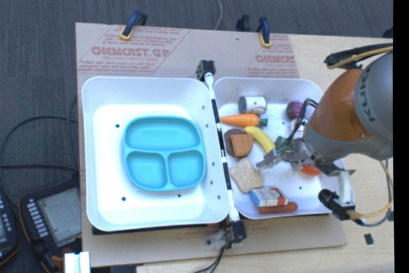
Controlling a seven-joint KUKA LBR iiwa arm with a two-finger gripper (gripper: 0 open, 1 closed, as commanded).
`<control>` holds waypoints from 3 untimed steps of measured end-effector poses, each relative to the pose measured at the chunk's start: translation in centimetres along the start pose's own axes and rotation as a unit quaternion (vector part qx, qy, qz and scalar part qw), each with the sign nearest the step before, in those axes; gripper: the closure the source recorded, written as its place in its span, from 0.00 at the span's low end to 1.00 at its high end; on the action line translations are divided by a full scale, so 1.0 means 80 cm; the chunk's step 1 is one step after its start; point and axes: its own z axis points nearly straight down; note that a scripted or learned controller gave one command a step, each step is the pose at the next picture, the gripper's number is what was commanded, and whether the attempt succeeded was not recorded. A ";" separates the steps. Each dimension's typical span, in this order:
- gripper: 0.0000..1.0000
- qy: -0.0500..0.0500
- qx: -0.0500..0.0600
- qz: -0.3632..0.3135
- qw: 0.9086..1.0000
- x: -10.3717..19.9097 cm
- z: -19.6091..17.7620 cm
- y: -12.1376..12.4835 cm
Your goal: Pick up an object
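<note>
Camera view: my pincer (276, 158) hangs low in the right bin (281, 84), just right of the banana (260, 137); whether it is wide or narrow I cannot tell. The banana is yellow, curved, lying aslant mid-bin. Above it lies an orange carrot (240, 119), left of it a brown round cookie (239, 144), below it a tan cracker (246, 175) and a small box (267, 197). A can (254, 103) sits above the carrot. Far left of the banana, the left bin (102, 198) bears a blue divided plate (164, 153), with open white floor around it.
</note>
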 end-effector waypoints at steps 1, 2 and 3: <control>1.00 0.000 0.000 0.000 1.000 0.000 -0.012 0.000; 0.00 0.000 0.000 0.000 1.000 0.000 -0.012 0.000; 1.00 0.000 0.000 0.000 1.000 0.000 -0.024 0.001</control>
